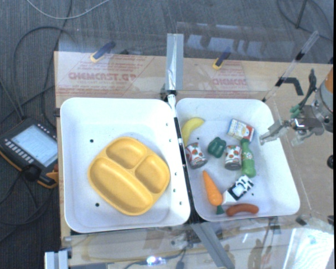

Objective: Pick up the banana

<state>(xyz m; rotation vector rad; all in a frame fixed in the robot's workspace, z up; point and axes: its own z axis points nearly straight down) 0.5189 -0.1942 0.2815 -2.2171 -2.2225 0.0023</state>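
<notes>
I see the banana (191, 128) lying in the right bin (280, 198), up in its far left corner, its curve tucked just beside the wall that divides the two bins. That spot matters to me: the wall crowds one side of it, so I judge a grasp will want the fingers set across its short width, not reaching in from the divider side. A small can (196, 154) sits near its lower end, and a green pepper (216, 147) a little further right; the carrot (212, 188), the sausage (242, 209) and the rest lie well apart toward the near side. The left bin (78, 206) carries a yellow divided plate (130, 175). My gripper (275, 132) hangs at the right bin's far right rim, well apart from the banana, with nothing in it; I cannot tell how its fingers stand. The arm (319, 114) reaches in low from the right, so the whole width of the bin remains to be crossed
</notes>
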